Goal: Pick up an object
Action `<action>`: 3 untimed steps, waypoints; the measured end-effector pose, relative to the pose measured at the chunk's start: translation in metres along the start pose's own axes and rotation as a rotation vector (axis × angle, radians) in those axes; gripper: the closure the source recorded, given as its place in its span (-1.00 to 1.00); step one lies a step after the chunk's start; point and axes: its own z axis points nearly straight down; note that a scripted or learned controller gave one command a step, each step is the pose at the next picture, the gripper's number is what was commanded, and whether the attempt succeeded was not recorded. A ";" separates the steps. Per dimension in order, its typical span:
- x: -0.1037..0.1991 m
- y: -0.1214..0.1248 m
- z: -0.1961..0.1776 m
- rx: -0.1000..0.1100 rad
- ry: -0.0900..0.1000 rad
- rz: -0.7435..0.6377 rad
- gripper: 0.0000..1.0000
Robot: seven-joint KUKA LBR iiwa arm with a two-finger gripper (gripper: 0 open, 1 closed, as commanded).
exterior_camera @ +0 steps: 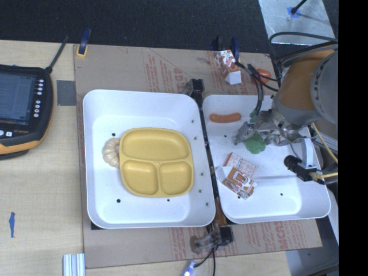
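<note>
at the far left edge of the bench lies a handheld control pad [20, 111], orange-rimmed with a dark screen. the left bin [95, 154] holds a yellow divided tray [156, 161] with three compartments, lying flat near the middle; a small pale ridged object [110, 152] is tucked against the tray's left edge, touching it. between the two bins runs a black clamp strip [206, 148]. the right bin [287, 209] holds a reddish sausage-shaped piece [225, 118] near its upper left corner, a crumpled brown and white packet [238, 175] lower down in the middle, and a small green object [255, 145] between them toward the right. the gripper [253, 132] sits directly over the green object, its metal parts just above and around it; whether the fingers are apart or together cannot be told, nor whether they touch the green object. the arm [305, 91] enters from the right. a small red and white carton [228, 64] lies on the cardboard above the right bin.
</note>
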 end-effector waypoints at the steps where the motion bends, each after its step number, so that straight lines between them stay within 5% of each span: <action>1: -0.037 0.019 0.010 -0.002 0.010 -0.002 -1.00; 2: -0.015 0.015 0.010 -0.002 0.002 -0.001 -1.00; 3: -0.031 0.016 0.010 -0.005 0.002 0.001 -1.00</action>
